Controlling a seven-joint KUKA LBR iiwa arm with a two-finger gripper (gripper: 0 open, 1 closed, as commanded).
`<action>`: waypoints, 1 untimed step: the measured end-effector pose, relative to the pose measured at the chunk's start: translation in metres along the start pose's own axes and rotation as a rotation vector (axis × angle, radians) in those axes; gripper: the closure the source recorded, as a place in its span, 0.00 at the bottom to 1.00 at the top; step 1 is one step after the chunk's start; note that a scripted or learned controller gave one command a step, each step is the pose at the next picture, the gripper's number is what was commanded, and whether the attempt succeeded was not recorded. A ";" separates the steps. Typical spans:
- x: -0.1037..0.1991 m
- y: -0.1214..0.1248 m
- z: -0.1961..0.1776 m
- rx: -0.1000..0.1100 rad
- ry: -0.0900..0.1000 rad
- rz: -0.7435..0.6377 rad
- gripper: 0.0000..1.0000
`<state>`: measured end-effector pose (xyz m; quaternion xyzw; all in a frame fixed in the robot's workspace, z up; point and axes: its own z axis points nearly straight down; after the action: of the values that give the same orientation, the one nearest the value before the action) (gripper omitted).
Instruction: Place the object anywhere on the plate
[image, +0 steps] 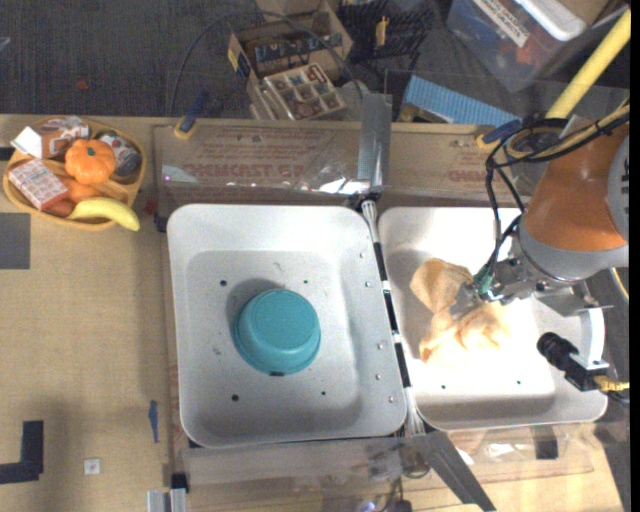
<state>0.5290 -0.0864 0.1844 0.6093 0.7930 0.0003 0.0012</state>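
Scene: two shallow white bins side by side on the desk, seen from above at a slant.
Plate: a teal round dish (278, 331), lying in the left bin (200, 250) a little below the bin's centre; it looks turned rim-down, though I cannot be sure.
Object: a tan, crumpled, soft-looking thing (445, 300) in the right bin (520, 385), in that bin's left half.
Object's lie: its long axis runs from upper left to lower right on a slant, from a rounded lump at the top toward a flatter, paler lobe lower down; it has no clear front or point.
Arm: grey with an orange band, at the right of the frame.
End effector (478, 296): down over the object's right-hand middle, touching or just above it; whether the fingers are wide, narrow or holding the thing I cannot tell, since the wrist and cables hide them.
Key relation: the object lies directly under and slightly left of the end effector; the plate lies well apart to the left, across the wall between the bins.
Next move, as a judgement: a secure grasp, a lift clear of the dividing wall, then a leftward carry.
Risk: a limp thing may slip or drag.
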 end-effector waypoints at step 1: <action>-0.001 0.001 -0.040 0.000 -0.001 0.000 1.00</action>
<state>0.5297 -0.0875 0.2246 0.6094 0.7928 0.0001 0.0014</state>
